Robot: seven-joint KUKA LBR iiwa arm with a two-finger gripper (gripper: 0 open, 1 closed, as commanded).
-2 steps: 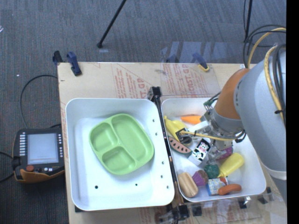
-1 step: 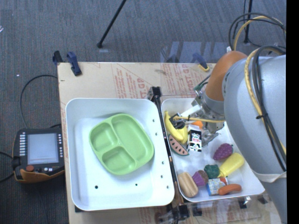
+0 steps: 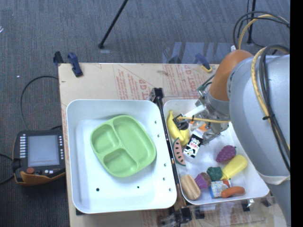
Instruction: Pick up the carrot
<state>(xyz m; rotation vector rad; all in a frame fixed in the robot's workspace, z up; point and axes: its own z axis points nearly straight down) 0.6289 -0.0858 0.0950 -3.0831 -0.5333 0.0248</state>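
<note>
While the carrot (image 3: 233, 191) lies at the near edge of the right bin (image 3: 258, 181), just beside a small box, my gripper (image 3: 204, 126) hangs over that bin's far part above the banana (image 3: 174, 128), whether clenched or released I cannot tell.

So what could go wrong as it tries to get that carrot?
The carrot lies in the crowded near corner of the right bin, touching a small carton and close to a yellow bottle, so the claw might nudge or grab those instead. It also hovers far off, over the banana.
</note>
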